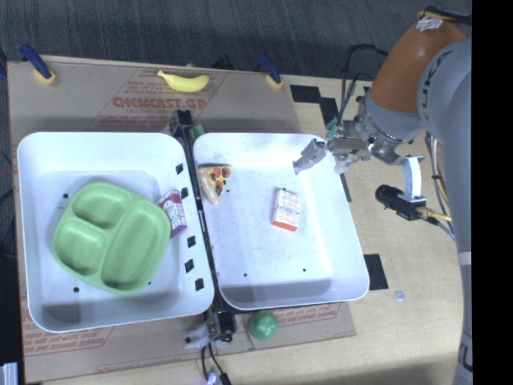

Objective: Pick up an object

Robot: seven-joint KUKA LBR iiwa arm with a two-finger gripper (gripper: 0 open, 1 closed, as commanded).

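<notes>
While hovering over right bin (pixel 353 255) rim, pincer (pixel 309 157) grips nothing; finger spread unclear.

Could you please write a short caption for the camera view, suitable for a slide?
Gripper above the right bin, which holds a small box; green tray in the left bin.

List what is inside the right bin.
The right bin holds a small orange-and-white packet near its middle and a small colourful item against its left wall. Whatever lies under them is covered.
</notes>
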